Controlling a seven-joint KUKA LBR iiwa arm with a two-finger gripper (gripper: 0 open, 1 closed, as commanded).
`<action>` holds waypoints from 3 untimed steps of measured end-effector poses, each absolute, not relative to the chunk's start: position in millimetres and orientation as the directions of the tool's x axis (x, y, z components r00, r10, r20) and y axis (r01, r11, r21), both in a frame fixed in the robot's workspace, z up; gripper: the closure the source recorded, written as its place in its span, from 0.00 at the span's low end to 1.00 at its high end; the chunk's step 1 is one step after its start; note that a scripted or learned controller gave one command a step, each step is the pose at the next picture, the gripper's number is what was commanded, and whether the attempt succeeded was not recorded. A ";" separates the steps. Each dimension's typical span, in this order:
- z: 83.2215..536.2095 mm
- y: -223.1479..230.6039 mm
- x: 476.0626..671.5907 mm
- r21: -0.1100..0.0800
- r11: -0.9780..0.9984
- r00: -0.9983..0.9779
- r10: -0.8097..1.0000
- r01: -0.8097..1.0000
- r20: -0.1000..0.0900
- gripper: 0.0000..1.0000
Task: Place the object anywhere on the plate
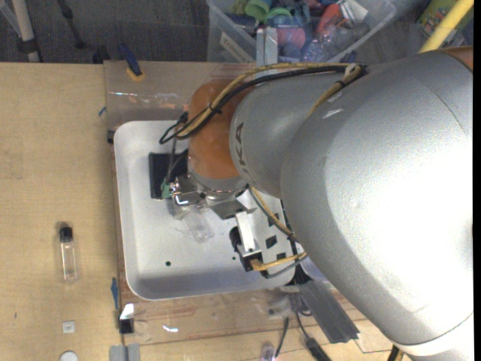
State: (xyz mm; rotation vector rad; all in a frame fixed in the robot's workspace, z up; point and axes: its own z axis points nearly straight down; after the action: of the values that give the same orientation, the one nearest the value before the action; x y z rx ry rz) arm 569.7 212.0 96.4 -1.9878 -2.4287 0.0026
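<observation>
Overhead, grey arm (361,186) reaching in from the right, orange band (214,138) above the wrist. Gripper (183,195) low over the white bin (135,201) — spread or pressed together, cannot tell. Just beside it on the bin floor, a clear object (199,228), blurred. Dark lettering on the arm's shell — unreadable.

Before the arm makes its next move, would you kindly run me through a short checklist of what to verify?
1. Gripper over the white bin: ok.
2. Object held by the gripper: cannot tell; the wrist hides it.
3. Plate located: cannot tell; the arm covers much of the bench.
4. Dark item beside the gripper identified: cannot tell.
5. Vial lying outside the bin, away from the gripper: ok.
</observation>
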 end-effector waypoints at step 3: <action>175.5 191.6 541.2 0.001 0.395 -0.395 0.919 0.919 0.000 1.00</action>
State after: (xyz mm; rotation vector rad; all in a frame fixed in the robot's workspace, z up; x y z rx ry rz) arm 541.2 191.6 175.5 -1.7285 -2.6241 -0.0017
